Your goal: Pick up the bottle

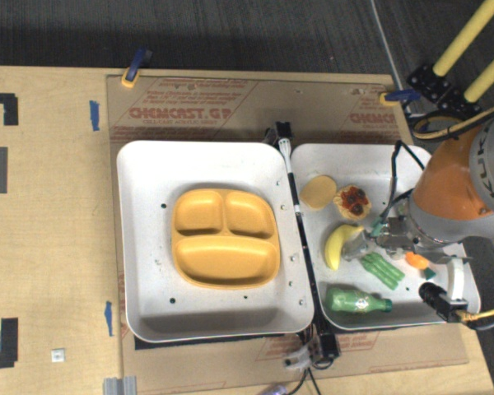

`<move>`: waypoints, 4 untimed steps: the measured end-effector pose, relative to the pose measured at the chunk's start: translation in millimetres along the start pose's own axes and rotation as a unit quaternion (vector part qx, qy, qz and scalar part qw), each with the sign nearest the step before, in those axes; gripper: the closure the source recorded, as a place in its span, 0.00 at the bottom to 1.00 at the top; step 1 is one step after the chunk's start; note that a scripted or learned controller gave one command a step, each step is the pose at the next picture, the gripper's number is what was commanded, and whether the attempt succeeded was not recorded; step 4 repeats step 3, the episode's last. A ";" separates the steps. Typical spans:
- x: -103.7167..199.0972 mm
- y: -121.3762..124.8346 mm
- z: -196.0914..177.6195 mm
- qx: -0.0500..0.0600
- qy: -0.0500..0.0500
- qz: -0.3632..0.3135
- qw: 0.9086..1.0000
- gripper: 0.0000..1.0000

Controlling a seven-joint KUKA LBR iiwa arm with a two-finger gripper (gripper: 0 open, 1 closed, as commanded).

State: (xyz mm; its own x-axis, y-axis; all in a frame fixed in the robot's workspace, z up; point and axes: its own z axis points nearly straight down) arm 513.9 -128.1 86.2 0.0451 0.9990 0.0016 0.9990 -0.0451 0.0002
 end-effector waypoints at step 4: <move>46.6 -29.5 -118.2 0.000 -0.001 0.068 0.998 1.00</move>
